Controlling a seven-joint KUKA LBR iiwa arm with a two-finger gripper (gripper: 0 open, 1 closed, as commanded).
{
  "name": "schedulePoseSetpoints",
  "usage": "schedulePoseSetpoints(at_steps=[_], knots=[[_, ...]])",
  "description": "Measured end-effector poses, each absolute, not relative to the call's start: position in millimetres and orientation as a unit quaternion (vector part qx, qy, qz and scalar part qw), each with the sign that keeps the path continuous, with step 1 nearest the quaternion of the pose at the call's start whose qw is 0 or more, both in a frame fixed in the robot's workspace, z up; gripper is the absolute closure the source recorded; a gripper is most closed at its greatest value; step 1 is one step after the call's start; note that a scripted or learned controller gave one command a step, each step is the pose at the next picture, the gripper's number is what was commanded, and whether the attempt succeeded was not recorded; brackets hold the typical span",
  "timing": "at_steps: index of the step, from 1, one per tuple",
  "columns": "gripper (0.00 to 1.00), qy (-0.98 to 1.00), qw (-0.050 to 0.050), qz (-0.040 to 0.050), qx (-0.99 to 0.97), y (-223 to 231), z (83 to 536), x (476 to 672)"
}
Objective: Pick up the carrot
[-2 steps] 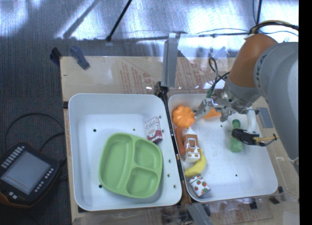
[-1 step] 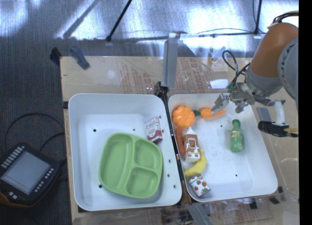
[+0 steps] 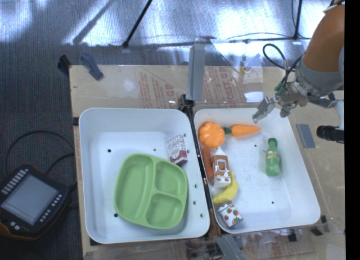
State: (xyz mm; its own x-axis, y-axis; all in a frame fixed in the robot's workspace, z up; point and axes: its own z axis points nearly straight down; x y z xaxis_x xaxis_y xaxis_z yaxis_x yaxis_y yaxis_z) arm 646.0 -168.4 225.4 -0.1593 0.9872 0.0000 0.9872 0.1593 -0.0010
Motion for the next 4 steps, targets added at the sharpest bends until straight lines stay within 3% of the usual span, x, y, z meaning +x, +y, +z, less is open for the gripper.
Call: schedulePoseSetpoints(at_steps=[1, 2, 3, 4], knots=[[0.00, -0.756, 0.001, 0.0002, -0.655, -156, 268, 632.5], [0.00, -0.670, 0.002, 0.0013, -0.742, -120, 164, 644.4], [0.00, -0.670, 0.002, 0.0013, -0.742, -120, 164, 644.6], [0.00, -0.757, 0.002, 0.0008, -0.654, -102, 131, 644.8]])
